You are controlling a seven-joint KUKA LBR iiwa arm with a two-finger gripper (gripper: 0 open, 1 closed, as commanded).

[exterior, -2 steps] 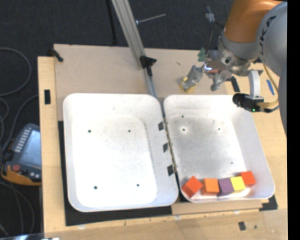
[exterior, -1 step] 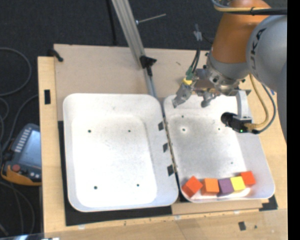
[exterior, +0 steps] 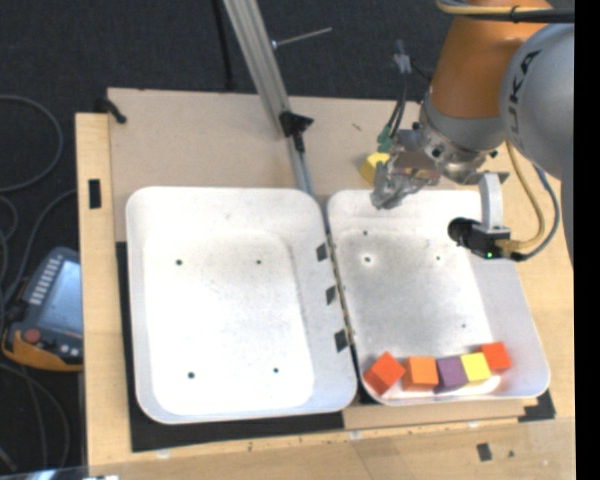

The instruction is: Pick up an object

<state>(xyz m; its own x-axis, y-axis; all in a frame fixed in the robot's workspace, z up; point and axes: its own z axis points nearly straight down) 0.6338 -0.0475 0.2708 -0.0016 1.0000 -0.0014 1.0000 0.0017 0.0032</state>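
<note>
Several small blocks lie in a row along the near edge of the right bin (exterior: pixel 420 278): a red-orange block (exterior: pixel 385 371), an orange block (exterior: pixel 422 370), a purple block (exterior: pixel 450 372), a yellow block (exterior: pixel 476 367) and another red-orange block (exterior: pixel 496 356). My gripper (exterior: pixel 388 196) hangs over the far left corner of the right bin, well away from the blocks. A small yellow piece (exterior: pixel 373 166) shows just behind the gripper, and I cannot tell whether it is held or lies on the bench.
The left bin (exterior: pixel 220 298) sits beside the right one, joined by a central divider with clips (exterior: pixel 335 298). A slanted metal rail (exterior: pixel 265 68) rises behind the bins. A black cable with a small module (exterior: pixel 475 233) hangs from the wrist over the right bin.
</note>
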